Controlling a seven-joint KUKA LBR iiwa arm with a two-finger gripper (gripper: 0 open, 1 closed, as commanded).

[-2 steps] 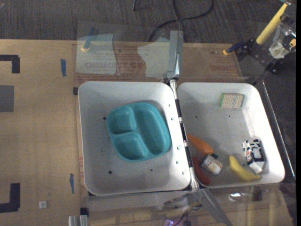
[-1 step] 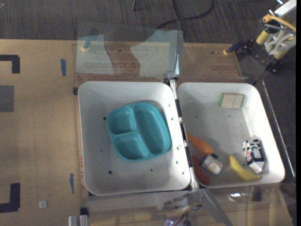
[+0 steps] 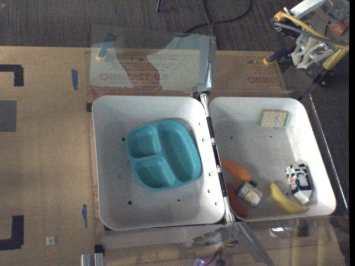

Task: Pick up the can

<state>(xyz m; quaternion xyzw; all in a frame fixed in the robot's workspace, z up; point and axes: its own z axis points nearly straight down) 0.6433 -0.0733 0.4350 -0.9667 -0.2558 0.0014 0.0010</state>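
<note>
Left bin (image 3: 105,148): shallow white tray, smooth and matte, rounded corners, small dark holes dotted over the floor.
Teal plate (image 3: 163,154): lay near the middle of the left bin; hard, glossy plastic, three compartments, rounded outline, turned at a slant.
Right bin (image 3: 310,143): same white tray, set against the left one along a bolted seam.
Carrot (image 3: 236,170): orange, tapered, lay against the right bin's left wall.
Red item (image 3: 237,202): long, dark red, along the front-left corner; too dim to name.
Can (image 3: 250,193): lay on its side near the front-left of the right bin, between the carrot and the banana, just beside the red item; short cylinder, pale label, dull metal end facing the camera's left.
Banana (image 3: 287,199): yellow, curved, smooth, just to the right of the can.
Sponge-like pad (image 3: 274,118): pale, flat, speckled rectangle at the bin's back.
Black-and-white carton (image 3: 299,183): small box, cow-patterned, near the right wall.
Gripper (image 3: 310,43): up at the top right, well apart from the bins; finger spread could not be told.
Step in hand: approach not yet begun, as judged.
Doing it well: likely best to come straight down over the can, fingers set across its round body rather than its ends, keeping off the red item and banana; a lying cylinder would roll if nudged.
</note>
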